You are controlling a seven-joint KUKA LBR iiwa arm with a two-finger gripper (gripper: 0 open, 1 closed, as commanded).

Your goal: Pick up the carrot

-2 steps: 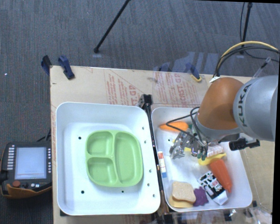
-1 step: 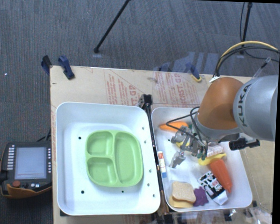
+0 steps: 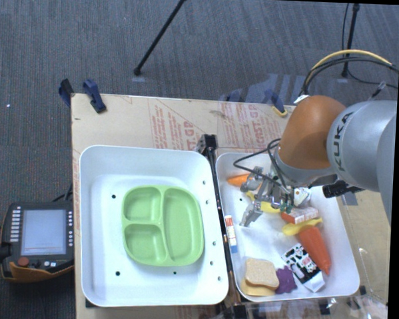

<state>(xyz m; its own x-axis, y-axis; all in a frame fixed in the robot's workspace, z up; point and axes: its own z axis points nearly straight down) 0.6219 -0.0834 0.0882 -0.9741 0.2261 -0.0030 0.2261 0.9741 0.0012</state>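
Note:
The carrot (image 3: 315,247) is a thick orange taper lying in the right bin (image 3: 346,226), toward its right side, next to a black-and-white carton (image 3: 303,263). My gripper (image 3: 252,199) hangs over the upper left part of that bin, well to the left of the carrot and apart from it. Its fingers (image 3: 249,215) are spread open with nothing between them. A smaller orange piece (image 3: 238,179) lies just above the gripper near the bin's top left corner. The arm's orange band (image 3: 309,132) covers the bin's far edge.
A yellow item (image 3: 272,207) and a small white-pink box (image 3: 304,214) sit right of the gripper. A toast slice (image 3: 261,274) and a purple item (image 3: 285,280) lie at the bin's front. A marker (image 3: 230,232) lies along its left wall. The left bin (image 3: 98,183) holds a green divided plate (image 3: 163,225).

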